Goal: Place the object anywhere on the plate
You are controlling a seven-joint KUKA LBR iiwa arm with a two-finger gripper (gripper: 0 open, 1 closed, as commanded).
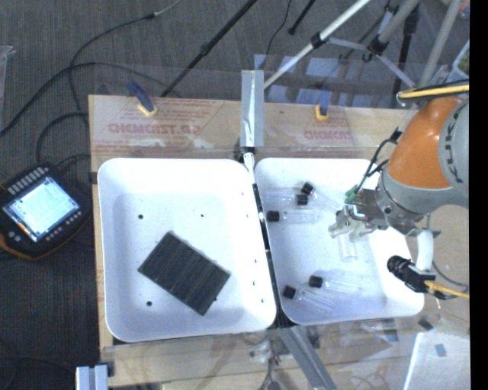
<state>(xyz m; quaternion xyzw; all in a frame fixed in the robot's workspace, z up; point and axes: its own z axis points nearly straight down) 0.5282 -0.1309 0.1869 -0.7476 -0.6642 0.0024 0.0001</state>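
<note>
Bench: a wooden board (191, 129) with faded red lettering carried both bins; two small clamps sat at its far edge, one blue and yellow (142, 99), one orange (323, 113).
Divider: a grey metal post (251, 110) stood at the far side, in line with the seam between the bins.
Left bin (122, 190): white and shallow, with a few small dark specks on its floor.
Plate (184, 273): a dark ribbed rectangle lay flat in the left bin, turned at a slant, toward the near side — nothing rested on it.
Right bin (335, 171): white, holding several clear tubes with black caps.
Tubes: two caps sat close together near the far wall (304, 193); one tube (290, 217) lay by the seam; two more lay near the front wall, one at (332, 285) and one at (305, 297).
Arm (427, 164): grey with an orange band, it reached in from the right over the right bin.
Gripper (349, 232): it hung over the middle of the right bin; a clear piece showed at its tip, but whether that was a tube or the fingers themselves could not be told — open or closed not readable.
Floor: dark grey carpet with black cables trailing across it.
Room: a handheld control pad (40, 209) with a lit screen lay on the floor left of the bench; light tripod legs (366, 23) stood beyond the far edge.
</note>
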